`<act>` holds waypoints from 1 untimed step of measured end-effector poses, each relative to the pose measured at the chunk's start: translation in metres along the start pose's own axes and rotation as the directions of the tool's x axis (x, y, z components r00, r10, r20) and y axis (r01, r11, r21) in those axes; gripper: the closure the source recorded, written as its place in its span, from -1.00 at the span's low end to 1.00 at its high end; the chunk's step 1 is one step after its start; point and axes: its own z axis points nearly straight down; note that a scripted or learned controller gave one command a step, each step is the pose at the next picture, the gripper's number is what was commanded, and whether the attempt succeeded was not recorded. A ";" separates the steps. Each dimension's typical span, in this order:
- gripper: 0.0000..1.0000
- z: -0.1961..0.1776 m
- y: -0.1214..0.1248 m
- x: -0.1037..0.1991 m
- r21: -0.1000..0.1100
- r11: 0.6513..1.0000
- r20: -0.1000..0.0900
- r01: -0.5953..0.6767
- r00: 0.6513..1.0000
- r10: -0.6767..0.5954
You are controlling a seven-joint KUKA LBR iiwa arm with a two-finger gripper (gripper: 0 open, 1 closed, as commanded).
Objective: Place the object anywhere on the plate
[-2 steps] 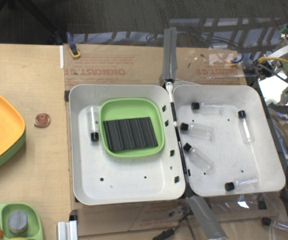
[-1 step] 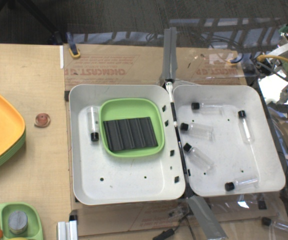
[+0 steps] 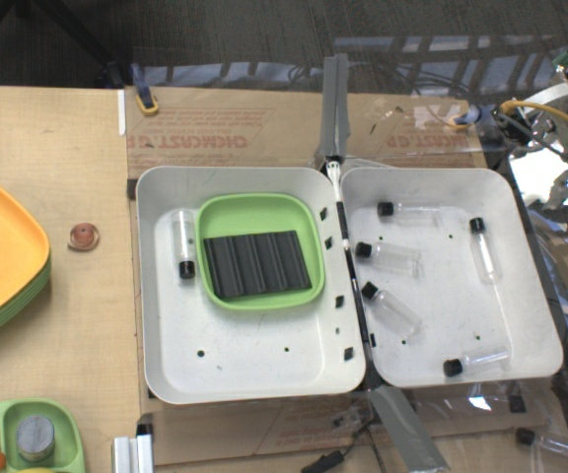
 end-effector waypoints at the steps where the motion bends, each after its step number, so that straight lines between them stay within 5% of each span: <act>1: -1.00 0.012 -0.001 0.000 0.000 1.000 0.002 0.000 1.000 0.000</act>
